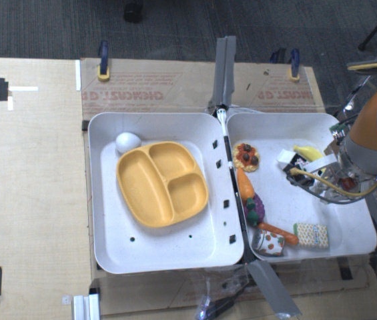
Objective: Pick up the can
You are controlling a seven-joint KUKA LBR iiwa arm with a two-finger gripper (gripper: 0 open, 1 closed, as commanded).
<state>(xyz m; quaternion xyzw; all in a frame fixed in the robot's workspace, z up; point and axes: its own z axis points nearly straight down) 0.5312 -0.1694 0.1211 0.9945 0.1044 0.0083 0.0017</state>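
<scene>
Can (269, 243) lies on its side at near-left corner of right bin (361, 245), long axis running left-right, near-left of pincer (301, 172), which hangs mid-bin by the yellow thing (308, 153); can't tell its opening, nothing seen in it.

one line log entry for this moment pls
gripper over right bin, near banana | can lying at bin's front, ungrasped

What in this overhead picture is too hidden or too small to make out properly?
- Gripper: cables and wrist cover its fingers; open or shut unclear.
- Yellow object: partly behind the gripper; identity uncertain.
- Can: lying in the right bin's corner, label too small to read.
</scene>
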